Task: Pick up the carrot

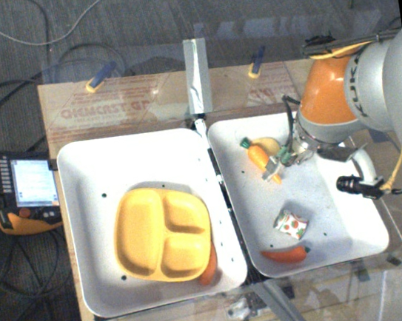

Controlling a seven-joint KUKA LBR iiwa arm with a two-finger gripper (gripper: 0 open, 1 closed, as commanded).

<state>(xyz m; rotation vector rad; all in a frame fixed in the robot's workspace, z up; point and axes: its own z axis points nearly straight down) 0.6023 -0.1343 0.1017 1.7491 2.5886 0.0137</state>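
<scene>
The carrot, orange with a small green top, lies in the upper left of the right bin, pointing down and to the right. A yellowish piece rests against its upper side. My gripper reaches in from the right and sits low right at the carrot's lower end, touching or nearly touching it. The arm's orange band and grey wrist hang above the bin's upper right part and hide the floor there.
A red chili pepper lies along the right bin's front wall, with a small white patterned cube just above it. The left bin holds a yellow compartment plate with an orange-red item peeking from under its lower right corner.
</scene>
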